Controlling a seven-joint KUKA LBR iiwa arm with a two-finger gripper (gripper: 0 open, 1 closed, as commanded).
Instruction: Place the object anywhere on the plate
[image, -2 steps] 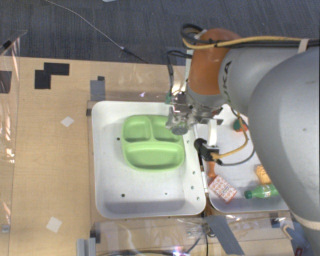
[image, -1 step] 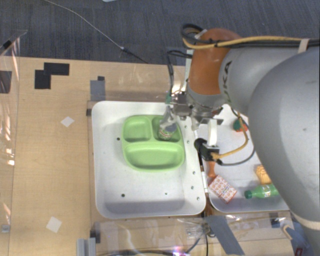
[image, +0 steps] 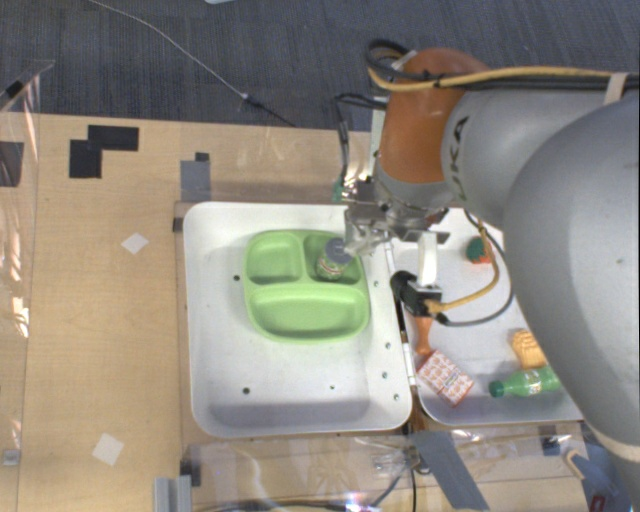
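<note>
A green divided plate (image: 300, 305) lies in the left white bin (image: 215, 330). A small round grey-blue object (image: 334, 264), like a can seen from above, sits in the plate's upper right compartment. My gripper (image: 352, 243) hangs right above that object, at its upper right edge, and the arm's wrist hides part of the compartment. Whether the object rests on the plate or hangs just above it is not visible.
The right bin (image: 480, 410) holds a red-and-white checkered box (image: 445, 378), a green bottle (image: 524, 382), an orange piece (image: 424, 334), a yellow-orange item (image: 527, 347) and a small orange item (image: 480, 250). A yellow cable (image: 470, 298) loops below the wrist.
</note>
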